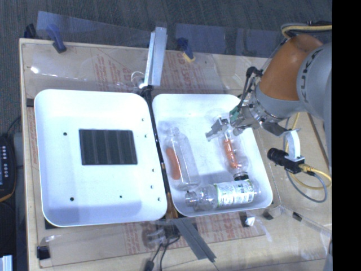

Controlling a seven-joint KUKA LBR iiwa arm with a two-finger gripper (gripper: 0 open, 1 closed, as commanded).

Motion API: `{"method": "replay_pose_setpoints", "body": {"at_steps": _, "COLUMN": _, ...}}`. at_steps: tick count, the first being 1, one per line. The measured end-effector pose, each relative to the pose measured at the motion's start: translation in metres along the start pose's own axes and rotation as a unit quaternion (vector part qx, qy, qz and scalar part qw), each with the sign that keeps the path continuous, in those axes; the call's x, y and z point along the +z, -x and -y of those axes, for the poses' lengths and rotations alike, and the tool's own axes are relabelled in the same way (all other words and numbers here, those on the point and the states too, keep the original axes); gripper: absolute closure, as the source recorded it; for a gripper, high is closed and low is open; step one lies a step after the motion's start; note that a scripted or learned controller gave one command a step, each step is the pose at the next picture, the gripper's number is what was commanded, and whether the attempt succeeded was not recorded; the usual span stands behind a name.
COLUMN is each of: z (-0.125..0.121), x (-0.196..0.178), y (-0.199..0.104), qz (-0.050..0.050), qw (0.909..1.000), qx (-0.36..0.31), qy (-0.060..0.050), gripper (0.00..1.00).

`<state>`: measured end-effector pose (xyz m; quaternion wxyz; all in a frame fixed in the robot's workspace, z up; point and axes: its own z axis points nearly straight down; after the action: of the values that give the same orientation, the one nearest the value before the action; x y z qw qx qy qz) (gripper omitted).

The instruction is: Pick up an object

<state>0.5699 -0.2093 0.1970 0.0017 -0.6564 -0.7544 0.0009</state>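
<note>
Gripper (221,127) low in right bin (192,103), over top end of orange-filled bottle (232,156) (lined up for grasp, likely). Fingers' state: cannot tell. Two more bottles (179,158) alongside, untouched.

A pale wooden bench (225,247) is seen from above, its top covered by a clear sheet printed with faint red markings. Dark grey carpet (169,4) lies beyond it toward 12 o'clock. Blue clamps (56,41) are fixed along the far edge at about 11 and 12 o'clock. A grey metal bar (154,55) stands at 12 o'clock. A black device (5,165) is placed at 9 o'clock. Even, diffuse light is cast throughout.
</note>
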Motion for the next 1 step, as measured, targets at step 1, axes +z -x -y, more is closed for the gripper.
{"method": "replay_pose_setpoints", "body": {"at_steps": 1, "z": 0.0013, "x": 0.0388, "y": -0.0008, "qz": 0.000, "qw": 0.9997, "qx": -0.025, "qy": -0.001, "gripper": 0.00}}
